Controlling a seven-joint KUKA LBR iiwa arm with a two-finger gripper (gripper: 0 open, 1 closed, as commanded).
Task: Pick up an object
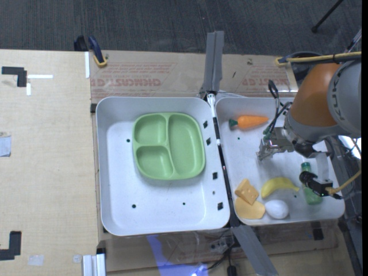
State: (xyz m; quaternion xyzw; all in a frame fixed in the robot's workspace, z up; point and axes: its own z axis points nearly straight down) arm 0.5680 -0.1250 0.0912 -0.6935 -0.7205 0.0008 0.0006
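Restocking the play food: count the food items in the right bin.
5: carrot at the back, banana mid-front, cheese wedge, orange slice and egg at the front. The arm may hide others.

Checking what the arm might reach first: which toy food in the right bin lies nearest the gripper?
The orange carrot with green top, just up-left of the gripper. The yellow banana, cheese wedge and white egg lie farther away.

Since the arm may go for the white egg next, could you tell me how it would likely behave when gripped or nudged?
The egg looks smooth and rounded, so it would probably roll if nudged and might slip from the fingers. It lies against the yellow cheese near the bin wall, which may cramp a grasp.
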